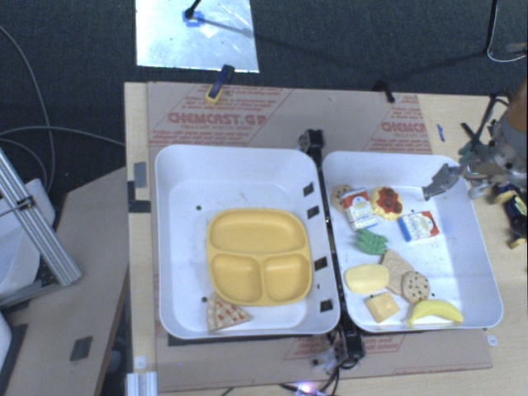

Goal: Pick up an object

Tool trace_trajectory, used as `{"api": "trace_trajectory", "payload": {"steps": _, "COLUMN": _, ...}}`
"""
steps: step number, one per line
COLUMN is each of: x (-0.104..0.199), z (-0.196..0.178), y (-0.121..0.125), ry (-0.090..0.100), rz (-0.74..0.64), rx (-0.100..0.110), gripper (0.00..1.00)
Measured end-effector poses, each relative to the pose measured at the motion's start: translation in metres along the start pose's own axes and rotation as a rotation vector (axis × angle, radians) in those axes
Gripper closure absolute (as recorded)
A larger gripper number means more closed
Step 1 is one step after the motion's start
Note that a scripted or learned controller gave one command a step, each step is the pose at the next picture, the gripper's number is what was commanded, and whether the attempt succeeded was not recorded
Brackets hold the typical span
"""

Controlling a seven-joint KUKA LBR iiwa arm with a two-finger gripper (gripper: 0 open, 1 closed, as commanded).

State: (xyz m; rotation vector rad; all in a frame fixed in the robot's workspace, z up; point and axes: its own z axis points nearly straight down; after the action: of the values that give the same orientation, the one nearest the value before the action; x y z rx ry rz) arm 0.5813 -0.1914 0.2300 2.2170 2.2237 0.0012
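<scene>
The right bin (pixel 478 262) holds several toy foods: a red-and-white carton (pixel 359 209), a round red pizza piece (pixel 386 202), a blue-and-red packet (pixel 418 225), a green leafy piece (pixel 371 242), a pale yellow lump (pixel 366 279), a chocolate-chip cookie (pixel 415 286), a square cracker (pixel 381 307) and a banana (pixel 436 311). My gripper (pixel 458 186) hangs over the bin's far right corner, up and to the right of the packet. It stands open, with nothing between its fingers.
The left bin (pixel 181 221) holds a yellow divided plate (pixel 260 254) and a pizza slice (pixel 224 313) at its near edge. A black divider (pixel 322 238) runs between the bins. A shiny sheet (pixel 196 23) lies on the floor behind the bench.
</scene>
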Motion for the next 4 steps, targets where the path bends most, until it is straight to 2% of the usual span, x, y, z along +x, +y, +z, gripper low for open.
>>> {"api": "trace_trajectory", "payload": {"steps": 1, "x": 0.071, "z": 0.081, "y": 0.03, "ry": 0.005, "rz": -0.008, "rx": 0.005, "gripper": 0.0}}
{"api": "trace_trajectory", "payload": {"steps": 2, "x": 0.093, "z": 0.149, "y": -0.006, "ry": 0.003, "rz": 0.001, "rx": 0.007, "gripper": 0.0}}
{"api": "trace_trajectory", "payload": {"steps": 3, "x": 0.105, "z": 0.146, "y": -0.012, "ry": 0.001, "rz": -0.001, "rx": 0.003, "gripper": 0.0}}
{"api": "trace_trajectory", "payload": {"steps": 4, "x": 0.104, "z": 0.135, "y": -0.01, "ry": 0.001, "rz": 0.0, "rx": -0.001, "gripper": 1.0}}
